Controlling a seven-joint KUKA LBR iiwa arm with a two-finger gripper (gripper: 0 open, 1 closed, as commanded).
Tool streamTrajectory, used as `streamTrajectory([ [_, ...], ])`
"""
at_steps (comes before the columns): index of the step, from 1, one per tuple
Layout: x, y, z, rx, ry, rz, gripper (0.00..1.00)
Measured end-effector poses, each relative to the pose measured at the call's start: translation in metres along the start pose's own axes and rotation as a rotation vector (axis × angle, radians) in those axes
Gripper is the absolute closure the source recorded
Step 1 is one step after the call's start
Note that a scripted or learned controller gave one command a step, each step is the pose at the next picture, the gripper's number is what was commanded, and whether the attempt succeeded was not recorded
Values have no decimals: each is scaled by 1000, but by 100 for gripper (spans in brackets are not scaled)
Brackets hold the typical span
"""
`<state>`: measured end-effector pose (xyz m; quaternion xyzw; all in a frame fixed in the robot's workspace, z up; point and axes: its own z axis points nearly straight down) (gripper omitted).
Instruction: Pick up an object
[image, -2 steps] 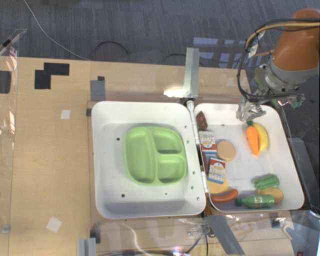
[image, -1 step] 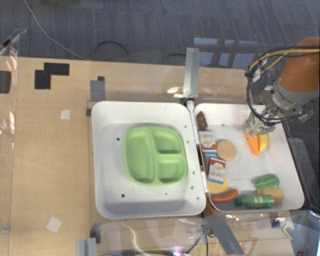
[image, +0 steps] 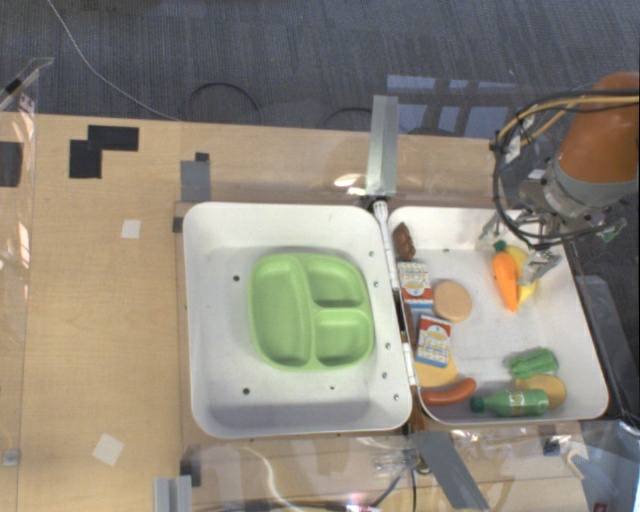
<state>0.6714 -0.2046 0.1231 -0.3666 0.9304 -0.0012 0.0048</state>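
- Because the arm reaches in from the right, the gripper (image: 522, 243) hangs over the far part of the right bin (image: 590, 345), directly above the toy carrot (image: 507, 279), which seems the likeliest thing to be picked.
- Whether the claw is apart or together I cannot tell; cables and wrist crowd it, and the carrot's green top sits right at it, so a hold is not confirmed.
- Most toys lie loose along the bin's edges: a brown piece (image: 403, 240) far left, two small cartons (image: 424, 318) down the left wall, a tan disc (image: 452, 300) just beside them.
- At the near wall lie a sausage (image: 449, 391), a green bottle (image: 512, 403) and a green vegetable (image: 532, 362), close together; these would be awkward grasps against the wall.
- Lying in the middle of the left bin (image: 210, 330) is a green divided tray (image: 307, 310), upright with its compartments showing.
- Both bins rest on a pale wooden bench (image: 90, 330) with black markers at its far left; grey carpet lies beyond, crossed by a thin cable.
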Motion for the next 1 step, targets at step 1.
streamTrajectory([
  [1, -6, 57, 34, 2, -2, -9, 0],
])
